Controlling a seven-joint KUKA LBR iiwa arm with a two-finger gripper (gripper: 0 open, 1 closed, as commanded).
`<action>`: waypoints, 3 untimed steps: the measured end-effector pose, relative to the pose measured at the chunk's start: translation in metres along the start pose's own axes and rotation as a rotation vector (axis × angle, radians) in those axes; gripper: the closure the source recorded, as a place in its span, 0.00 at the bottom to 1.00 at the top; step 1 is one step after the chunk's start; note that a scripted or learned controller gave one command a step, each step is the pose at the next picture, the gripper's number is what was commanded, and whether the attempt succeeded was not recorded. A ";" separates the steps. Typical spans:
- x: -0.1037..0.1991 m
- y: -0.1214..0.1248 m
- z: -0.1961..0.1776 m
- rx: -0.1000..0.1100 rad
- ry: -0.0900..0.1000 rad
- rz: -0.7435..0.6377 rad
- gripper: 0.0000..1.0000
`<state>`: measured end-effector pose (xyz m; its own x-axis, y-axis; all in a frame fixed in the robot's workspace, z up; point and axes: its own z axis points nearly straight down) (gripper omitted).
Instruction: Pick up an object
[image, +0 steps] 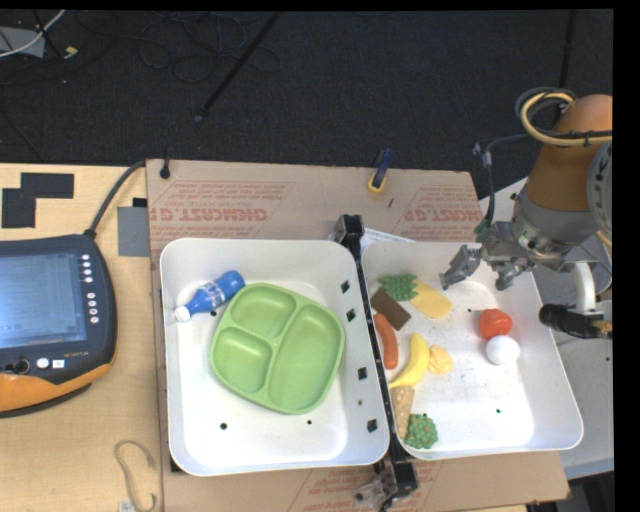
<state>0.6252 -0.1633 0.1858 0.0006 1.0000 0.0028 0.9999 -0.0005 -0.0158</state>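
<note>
Tool (482, 266) hangs open and holds nothing above the right bin's (560, 400) far edge, arm (565, 170) upright.

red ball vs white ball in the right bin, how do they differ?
Colour: the small red ball-shaped object is red-orange; the small white ball is plain white.
Position: the red one lies farther from the camera, nearer the gripper; the white one lies just below it in the view, toward the bin's near side.
Shared: both are round, about equal in size, side by side in the right white bin, neither held.
</note>
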 end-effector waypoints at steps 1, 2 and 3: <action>0.000 0.003 -0.009 -0.015 -0.003 -0.002 0.00; -0.008 0.006 0.046 -0.009 -0.002 -0.002 0.00; -0.005 0.007 0.100 -0.009 -0.001 -0.005 0.00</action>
<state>0.6301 -0.1679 0.0860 -0.0040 1.0000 0.0016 1.0000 0.0040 -0.0072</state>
